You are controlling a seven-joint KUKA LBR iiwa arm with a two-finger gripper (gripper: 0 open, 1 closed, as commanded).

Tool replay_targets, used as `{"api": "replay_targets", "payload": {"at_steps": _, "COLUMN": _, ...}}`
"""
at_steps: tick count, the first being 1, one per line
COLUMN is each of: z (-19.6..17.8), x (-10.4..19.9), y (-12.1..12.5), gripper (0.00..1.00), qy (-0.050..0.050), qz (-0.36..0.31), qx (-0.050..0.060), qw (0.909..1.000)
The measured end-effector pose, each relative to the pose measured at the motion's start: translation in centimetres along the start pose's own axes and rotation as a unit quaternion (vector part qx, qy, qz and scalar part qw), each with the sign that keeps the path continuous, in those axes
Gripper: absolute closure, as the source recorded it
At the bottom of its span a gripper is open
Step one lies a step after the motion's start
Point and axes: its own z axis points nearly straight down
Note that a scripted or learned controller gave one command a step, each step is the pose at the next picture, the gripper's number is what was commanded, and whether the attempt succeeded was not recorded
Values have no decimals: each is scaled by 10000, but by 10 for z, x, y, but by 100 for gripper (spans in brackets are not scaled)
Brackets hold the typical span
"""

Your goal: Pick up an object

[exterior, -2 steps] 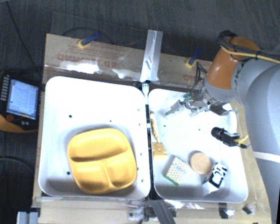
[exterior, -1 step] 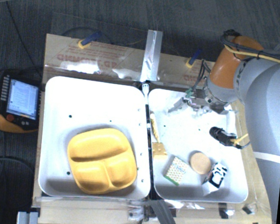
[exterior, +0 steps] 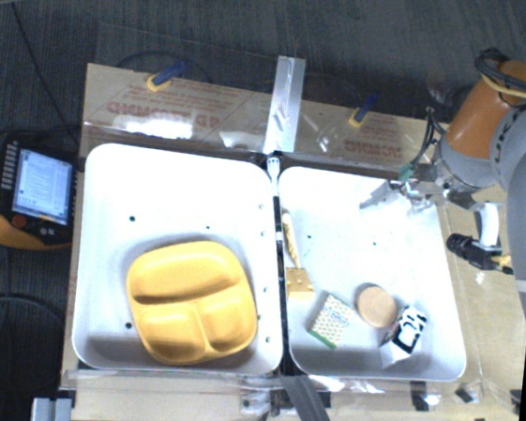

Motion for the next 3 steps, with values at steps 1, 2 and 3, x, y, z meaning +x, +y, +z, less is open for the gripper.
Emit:
{"api": "replay_targets", "payload": {"at_steps": 1, "z": 40, "x": 15, "y": -11, "gripper": 0, "qy": -12, "qz": -221, "qx": -29, "qw": 9998}}
{"api": "replay_targets", "payload": {"at_steps": 2, "z": 37, "x": -5, "y": 3, "gripper": 0, "qy": 128, "qz": 127, "qx": 52, "qw": 9998}}
{"api": "replay_targets", "payload": {"at_steps": 3, "z": 36, "x": -4, "y": -36, "gripper": 0, "qy": 49, "qz": 372, "qx": -60, "qw": 9993}}
